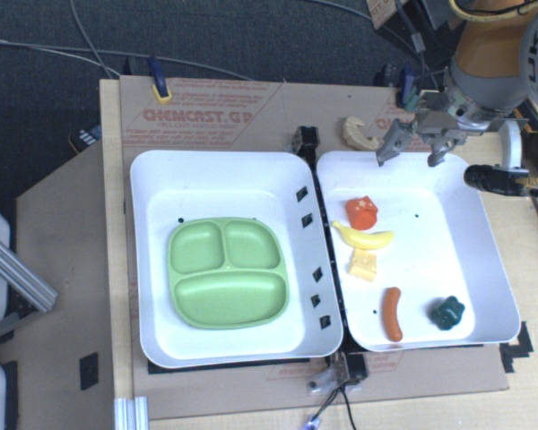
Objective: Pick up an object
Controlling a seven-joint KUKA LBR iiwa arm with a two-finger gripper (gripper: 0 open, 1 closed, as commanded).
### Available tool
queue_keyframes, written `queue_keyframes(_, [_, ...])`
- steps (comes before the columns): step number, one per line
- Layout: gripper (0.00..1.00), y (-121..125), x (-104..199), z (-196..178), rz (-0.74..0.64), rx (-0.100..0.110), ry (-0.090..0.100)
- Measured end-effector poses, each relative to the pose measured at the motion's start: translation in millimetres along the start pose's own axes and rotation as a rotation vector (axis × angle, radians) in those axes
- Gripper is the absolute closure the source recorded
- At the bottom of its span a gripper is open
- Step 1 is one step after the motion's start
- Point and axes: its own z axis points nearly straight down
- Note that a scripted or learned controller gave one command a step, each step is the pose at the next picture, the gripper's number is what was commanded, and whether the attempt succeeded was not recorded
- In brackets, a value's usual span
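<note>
A grey robot arm's gripper (411, 148) hangs above the far edge of the right-hand white bin (484, 240), its two fingers spread wide with nothing between them. To pick well, it would probably do best to come straight down over one item lying apart from the others, such as the red-orange toy sausage (392, 313) near the bin's near edge, closing across its narrow width. The sausage is a smooth, slim cylinder lying lengthwise, left of a dark green toy pepper (446, 313) and nearer than a yellow banana (365, 236), a red tomato (362, 210) and a pale cheese wedge (365, 265).
</note>
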Motion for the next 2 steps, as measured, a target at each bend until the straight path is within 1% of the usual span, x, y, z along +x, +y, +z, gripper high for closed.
queue_keyframes(1, [0.00, 2.2, 0.3, -8.4, -0.003, -0.014, -0.001])
queue_keyframes(2, [0.00, 10.6, -2.7, 38.0, -0.002, -0.010, -0.001])
